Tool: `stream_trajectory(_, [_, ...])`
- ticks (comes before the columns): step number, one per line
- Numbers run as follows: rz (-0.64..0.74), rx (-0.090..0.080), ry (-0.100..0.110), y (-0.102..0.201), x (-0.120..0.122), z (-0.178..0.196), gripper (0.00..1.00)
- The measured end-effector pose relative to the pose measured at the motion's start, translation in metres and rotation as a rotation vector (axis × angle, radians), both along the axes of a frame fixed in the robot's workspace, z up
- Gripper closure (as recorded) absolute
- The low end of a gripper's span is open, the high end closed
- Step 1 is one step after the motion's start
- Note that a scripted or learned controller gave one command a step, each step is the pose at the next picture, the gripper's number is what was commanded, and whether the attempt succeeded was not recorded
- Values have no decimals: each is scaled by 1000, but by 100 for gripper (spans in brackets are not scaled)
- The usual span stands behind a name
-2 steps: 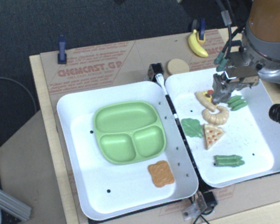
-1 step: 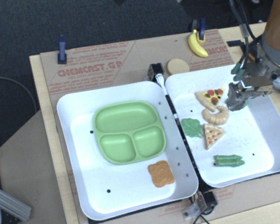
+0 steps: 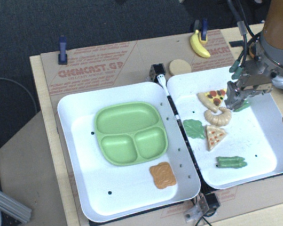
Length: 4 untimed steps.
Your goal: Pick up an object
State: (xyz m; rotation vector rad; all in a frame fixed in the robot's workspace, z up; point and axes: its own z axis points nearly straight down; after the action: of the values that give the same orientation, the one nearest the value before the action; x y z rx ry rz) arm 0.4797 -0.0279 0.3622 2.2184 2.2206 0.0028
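**Gripper lowered over the right bin beside the toy food**

Two shallow white bins are seen side by side on a brown board. In the left bin [image 3: 85, 163] a green divided plate [image 3: 131, 133] is laid near the middle, and an orange-brown waffle-like piece [image 3: 163, 175] is placed just below it, close to the bin's lower right corner.

In the right bin [image 3: 276, 140] several toy foods are gathered toward the left half. A pizza slice with red and yellow toppings [image 3: 210, 98] is found near the top; a pale ribbed shrimp-like piece [image 3: 219, 118] is set just beneath it and appears to touch it. A dark green leaf [image 3: 193, 128] lies to the left of these, a second triangular pizza slice [image 3: 215, 136] lies just below the shrimp-like piece, and a green pod [image 3: 231, 162] is positioned lower, apart from the rest.

The gripper [image 3: 237, 99] is reached in from the right and is held low over the right bin, just beside the topped pizza slice and the shrimp-like piece. Something green is seen at its tip, but what it is cannot be made out. Whether the gripper is released or clenched cannot be told, and no grasp can be confirmed.

Outside the bins, a yellow banana [image 3: 200, 46] and a round tan disc [image 3: 179, 67] are left on the board above the right bin
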Motion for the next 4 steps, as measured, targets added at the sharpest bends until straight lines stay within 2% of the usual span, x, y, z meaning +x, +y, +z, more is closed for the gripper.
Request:
stream_trajectory(2, [0, 1, 5, 20, 0, -4, 100])
stream_trajectory(3, [-6, 0, 10, -29, 30, -66, 100])
stream_trajectory(4, [4, 1, -3, 12, 22, -29, 100])
